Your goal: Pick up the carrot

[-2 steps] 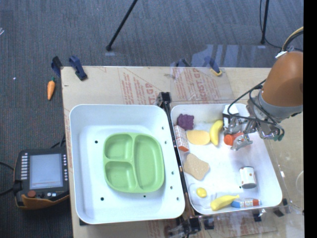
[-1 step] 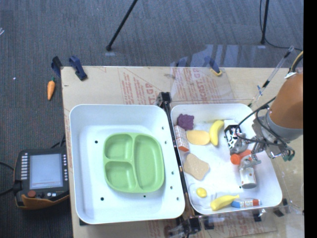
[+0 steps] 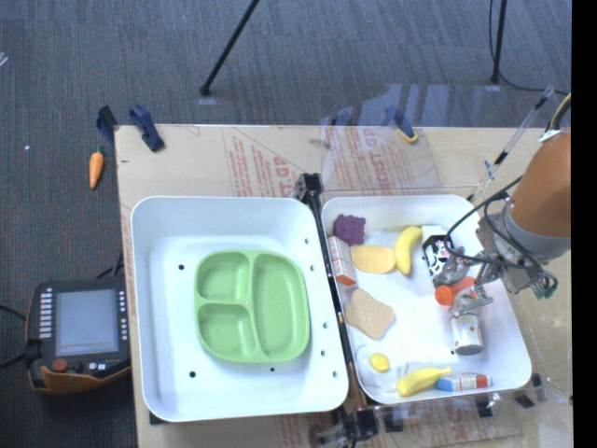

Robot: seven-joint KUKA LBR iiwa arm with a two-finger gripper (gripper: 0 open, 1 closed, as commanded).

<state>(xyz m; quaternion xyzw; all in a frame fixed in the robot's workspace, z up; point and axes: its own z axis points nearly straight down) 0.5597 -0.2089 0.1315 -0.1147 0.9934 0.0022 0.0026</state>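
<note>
The arm's two-finger metal tool [image 3: 464,286] hangs low in the right white bin [image 3: 515,339] against a small orange rounded piece [image 3: 445,295], seemingly the carrot, its grip impossible to tell, so it should close squarely before lifting.

The arm [image 3: 546,203] shows a broad orange band over a grey wrist; black cables loop beside it, ending in a small metallic gripper [image 3: 464,283].
</note>
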